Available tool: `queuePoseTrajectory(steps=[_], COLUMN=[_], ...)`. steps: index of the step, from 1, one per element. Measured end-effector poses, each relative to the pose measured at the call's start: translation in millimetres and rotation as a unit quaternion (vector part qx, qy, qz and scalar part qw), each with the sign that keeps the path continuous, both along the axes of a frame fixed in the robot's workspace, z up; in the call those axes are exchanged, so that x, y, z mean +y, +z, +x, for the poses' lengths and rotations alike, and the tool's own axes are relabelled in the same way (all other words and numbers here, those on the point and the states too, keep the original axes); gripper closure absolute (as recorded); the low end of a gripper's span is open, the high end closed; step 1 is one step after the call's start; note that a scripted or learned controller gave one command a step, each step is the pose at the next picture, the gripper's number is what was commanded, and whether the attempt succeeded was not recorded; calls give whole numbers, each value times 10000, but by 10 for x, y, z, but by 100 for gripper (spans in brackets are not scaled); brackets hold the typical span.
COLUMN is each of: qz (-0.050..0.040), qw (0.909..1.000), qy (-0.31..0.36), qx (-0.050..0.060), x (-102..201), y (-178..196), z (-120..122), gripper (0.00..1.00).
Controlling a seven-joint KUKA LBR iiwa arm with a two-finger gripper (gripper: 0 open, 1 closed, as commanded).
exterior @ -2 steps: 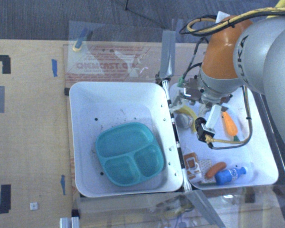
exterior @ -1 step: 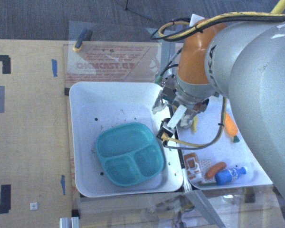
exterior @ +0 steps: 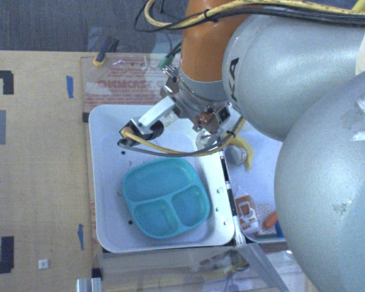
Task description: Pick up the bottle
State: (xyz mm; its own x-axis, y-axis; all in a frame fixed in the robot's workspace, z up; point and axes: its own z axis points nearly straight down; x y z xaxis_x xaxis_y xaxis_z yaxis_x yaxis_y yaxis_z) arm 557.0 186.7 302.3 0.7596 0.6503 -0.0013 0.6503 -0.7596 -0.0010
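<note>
Gripper [exterior: 208,140] over two white bins [exterior: 106,163], near one teal plate [exterior: 165,198]

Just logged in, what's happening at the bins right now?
The arm reaches in from the right, and its gripper hangs low over the divide between the two bins, toward the top of the view. The left bin holds a blue divided plate, which is untouched. The arm covers much of the right bin, where a yellow item, a grey item and a brown-and-white packet lie. No grasp can be confirmed from this view.
</note>
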Motion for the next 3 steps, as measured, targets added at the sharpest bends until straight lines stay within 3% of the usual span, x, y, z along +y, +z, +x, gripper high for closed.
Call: queuePoseTrajectory(steps=[1, 2, 3], qz=[0, 3, -5], qw=[9952, 9949, 9738], qy=[-980, -1005, -2275], qx=[1, 0, -6], x=[355, 339, -175], y=[-1131, -1039, -560], z=[-611, -598, -771], gripper=[0, 100, 100])
